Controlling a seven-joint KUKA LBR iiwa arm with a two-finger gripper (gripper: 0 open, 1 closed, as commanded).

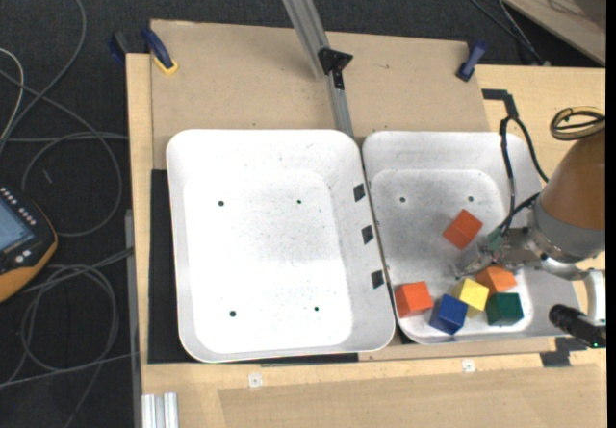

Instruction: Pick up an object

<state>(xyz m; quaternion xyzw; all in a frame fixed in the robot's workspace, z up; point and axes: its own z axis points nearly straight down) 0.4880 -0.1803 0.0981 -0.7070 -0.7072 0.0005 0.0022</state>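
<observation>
The right bin (423,162) holds several small blocks. An orange block (463,228) lies near its middle. Along the front edge sit an orange-red block (415,297), a blue block (448,314), a yellow block (474,294), a green block (504,308) and another orange block (500,278). My gripper (481,264) reaches in from the right, low over the front right cluster, just above the yellow and orange blocks. Its tips are small and dark against the blocks.
The left bin (265,243) lies beside the right one, joined by black clips (367,234). A metal pole (308,22) slants up from the back. Cables and a handheld device (19,239) lie on the floor at the left.
</observation>
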